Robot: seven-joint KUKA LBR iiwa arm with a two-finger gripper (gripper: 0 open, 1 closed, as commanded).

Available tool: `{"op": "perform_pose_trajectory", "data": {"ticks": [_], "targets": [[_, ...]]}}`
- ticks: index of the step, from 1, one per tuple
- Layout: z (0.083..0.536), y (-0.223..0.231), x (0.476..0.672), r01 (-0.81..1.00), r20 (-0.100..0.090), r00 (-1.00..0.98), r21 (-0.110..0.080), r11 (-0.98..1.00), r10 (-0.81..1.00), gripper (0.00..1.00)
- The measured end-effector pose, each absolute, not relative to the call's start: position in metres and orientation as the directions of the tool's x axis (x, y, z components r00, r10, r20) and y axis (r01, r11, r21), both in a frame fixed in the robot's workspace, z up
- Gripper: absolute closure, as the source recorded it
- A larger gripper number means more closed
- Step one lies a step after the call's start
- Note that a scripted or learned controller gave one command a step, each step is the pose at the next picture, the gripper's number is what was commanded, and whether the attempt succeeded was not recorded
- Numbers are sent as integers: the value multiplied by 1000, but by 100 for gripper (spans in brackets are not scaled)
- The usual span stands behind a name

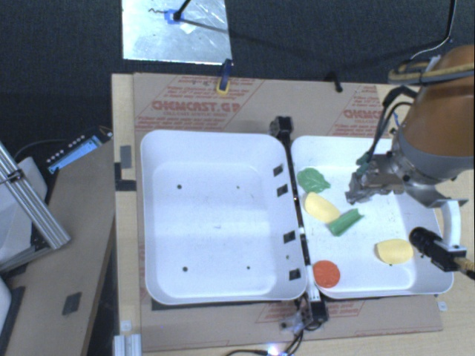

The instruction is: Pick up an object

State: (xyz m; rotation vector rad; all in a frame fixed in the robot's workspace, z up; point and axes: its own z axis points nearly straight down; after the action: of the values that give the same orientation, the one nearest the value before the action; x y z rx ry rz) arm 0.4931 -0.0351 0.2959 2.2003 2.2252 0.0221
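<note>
The right bin [415,284] holds several small objects. A green leafy piece [312,178] lies near its left wall, with a pale yellow oval [321,208] just below it. A green stick-like piece [345,222] rests beside that oval. A round red-orange object [326,274] sits at the bin's front left corner. A yellow lemon-like object [394,251] lies toward the front right. My gripper [358,190] hangs over the middle of the right bin, right of the green leafy piece and above the green stick. Nothing shows between its fingers.
The left bin [215,217] lies beside the right one, with a black divider strip [293,199] between them. The arm's grey and orange body [438,132] covers the right bin's far right part. A shiny metal sheet [177,19] lies beyond the bench.
</note>
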Motion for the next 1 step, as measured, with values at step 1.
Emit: {"op": "perform_pose_trajectory", "data": {"ticks": [1], "targets": [[415, -50, 489, 1000, -1, -5, 18, 5, 1000, 100]]}}
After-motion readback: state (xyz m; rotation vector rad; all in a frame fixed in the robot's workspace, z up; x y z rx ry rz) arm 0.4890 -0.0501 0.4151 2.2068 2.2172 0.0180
